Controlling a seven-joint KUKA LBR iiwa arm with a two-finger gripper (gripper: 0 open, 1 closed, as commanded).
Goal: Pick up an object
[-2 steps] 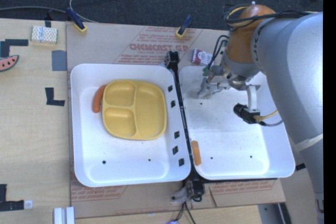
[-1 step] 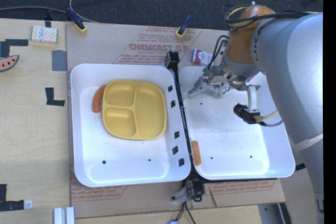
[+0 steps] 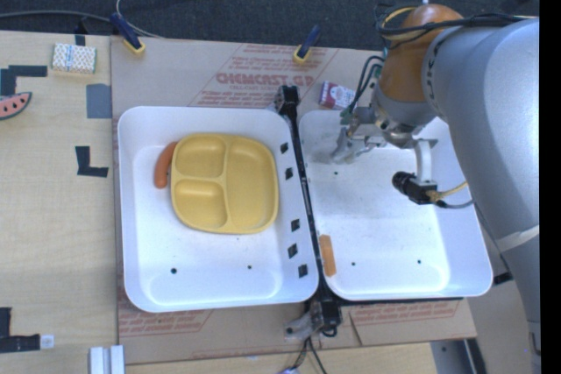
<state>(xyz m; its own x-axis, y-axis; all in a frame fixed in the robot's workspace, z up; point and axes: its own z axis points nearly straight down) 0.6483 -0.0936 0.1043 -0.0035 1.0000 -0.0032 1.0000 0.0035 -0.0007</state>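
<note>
Far off to the hand's left, in the other bin, lies a yellow divided plate with an orange sausage-shaped toy tucked against its far edge. I judge the plate light, stiff and slick; its raised rim is the only place two fingers could pinch, and it is broad for that. The sausage piece looks small and light, perhaps a little soft, best taken across its narrow middle, though the plate crowds one side. Nearer, below and left of the hand, a small orange piece rests against the wall of the right bin; that wall would hamper a grasp from that side. Over the upper part of this bin hangs the hand, pointing down; nothing shows between its fingers, and whether they are apart or together I cannot tell, as they blur against the white floor. The wrist hides part of the bin behind it.
</note>
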